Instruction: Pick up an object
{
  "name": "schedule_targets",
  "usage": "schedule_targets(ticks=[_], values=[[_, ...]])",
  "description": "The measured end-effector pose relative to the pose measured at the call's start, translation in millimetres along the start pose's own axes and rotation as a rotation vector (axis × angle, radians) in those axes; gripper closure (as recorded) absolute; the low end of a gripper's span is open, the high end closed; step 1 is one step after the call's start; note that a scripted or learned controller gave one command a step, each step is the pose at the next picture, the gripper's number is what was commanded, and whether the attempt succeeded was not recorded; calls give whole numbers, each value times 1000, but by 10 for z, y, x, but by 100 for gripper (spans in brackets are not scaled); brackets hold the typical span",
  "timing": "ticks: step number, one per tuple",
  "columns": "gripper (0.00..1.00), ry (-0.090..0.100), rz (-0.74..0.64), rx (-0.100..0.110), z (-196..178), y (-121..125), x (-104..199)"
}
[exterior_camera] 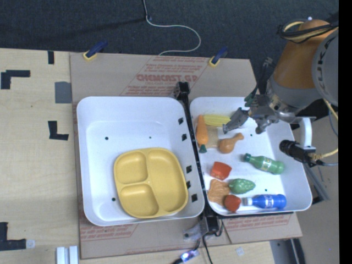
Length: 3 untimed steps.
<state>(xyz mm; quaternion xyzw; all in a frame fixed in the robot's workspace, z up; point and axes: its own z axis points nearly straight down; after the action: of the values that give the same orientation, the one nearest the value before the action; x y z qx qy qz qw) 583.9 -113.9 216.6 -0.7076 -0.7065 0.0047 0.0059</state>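
Two white bins (88,114): one yellow tray (149,181), two bottles (265,164).

Robot lab, KUKA arm (308,54), taped bench (33,147) (cardboard underlay)

Yellow divided plate (149,182) lying in left white bin (93,114). Cardboard sheet (159,76) under both bins, held by blue-and-yellow clamps (94,50) at far corners. White cable (176,29) trailing across dark floor (66,15). Wooden bench (30,164) marked with black tape.

Divided plate (149,181) in left bin (99,111), toys in right bin (300,188)
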Motion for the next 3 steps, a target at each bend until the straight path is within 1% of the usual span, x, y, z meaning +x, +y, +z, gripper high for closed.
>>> schedule_targets(ticks=[1,2,3], values=[[0,-1,-3,-13,-73,26,2],[0,-2,-3,-10,555,77,0],[0,-2,-2,-8,1199,38,-9]])
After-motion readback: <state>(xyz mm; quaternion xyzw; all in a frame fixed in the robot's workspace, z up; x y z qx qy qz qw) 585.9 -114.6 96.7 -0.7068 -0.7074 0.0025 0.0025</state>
